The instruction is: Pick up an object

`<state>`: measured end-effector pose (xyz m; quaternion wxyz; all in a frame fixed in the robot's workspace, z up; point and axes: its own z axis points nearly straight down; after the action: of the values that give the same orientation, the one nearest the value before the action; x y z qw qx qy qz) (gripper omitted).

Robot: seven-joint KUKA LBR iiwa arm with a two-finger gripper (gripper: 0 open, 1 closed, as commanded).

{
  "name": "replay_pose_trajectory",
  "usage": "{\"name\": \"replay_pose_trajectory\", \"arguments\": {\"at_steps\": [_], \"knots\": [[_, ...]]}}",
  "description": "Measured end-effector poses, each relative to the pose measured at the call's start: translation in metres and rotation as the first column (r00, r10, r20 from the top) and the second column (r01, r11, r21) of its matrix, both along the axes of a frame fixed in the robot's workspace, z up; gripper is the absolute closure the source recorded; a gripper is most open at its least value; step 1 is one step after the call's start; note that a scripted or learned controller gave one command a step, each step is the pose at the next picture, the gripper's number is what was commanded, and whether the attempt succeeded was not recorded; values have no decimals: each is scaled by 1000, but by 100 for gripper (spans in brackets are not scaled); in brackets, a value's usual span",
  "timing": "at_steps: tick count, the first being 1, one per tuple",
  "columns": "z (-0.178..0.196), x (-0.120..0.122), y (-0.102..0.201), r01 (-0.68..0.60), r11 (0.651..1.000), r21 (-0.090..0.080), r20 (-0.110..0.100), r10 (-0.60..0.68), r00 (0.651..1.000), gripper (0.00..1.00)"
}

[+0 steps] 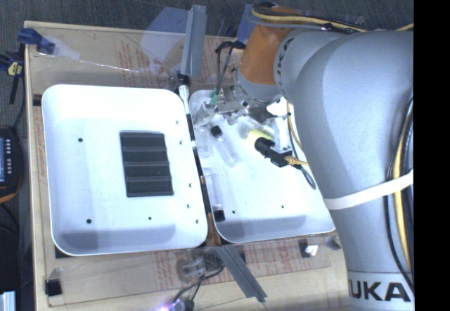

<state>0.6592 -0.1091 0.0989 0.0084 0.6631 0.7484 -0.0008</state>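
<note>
arm (337, 91): reaches in from the right, wrist low over the right bin (281, 221) | claw (228, 109): at that bin's far left corner, spread or pressed together cannot tell | objects: small pale clutter (218, 137) there, beside claw | left bin (98, 225): dark ridged block (146, 163) near its middle | surface (105, 49): wooden

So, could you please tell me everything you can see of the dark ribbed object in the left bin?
The dark ribbed object is a flat, near-black rectangle, taller than wide, crossed by ridges that split it into four bands. It looks like rubber or plastic. It lies flat near the middle of the left bin, touching only the floor, apart from every wall and far from the arm.
</note>
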Motion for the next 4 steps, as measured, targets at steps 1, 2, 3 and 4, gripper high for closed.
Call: {"name": "replay_pose_trajectory", "arguments": {"at_steps": [1,2,3,4], "knots": [[-5,-2,-64,-36,999,12,-10,36,999,0],[-7,-31,-101,-42,999,14,-14,42,999,0],[5,-30,-99,-46,999,15,-13,46,999,100],[5,-30,-99,-46,999,15,-13,46,999,0]]}}
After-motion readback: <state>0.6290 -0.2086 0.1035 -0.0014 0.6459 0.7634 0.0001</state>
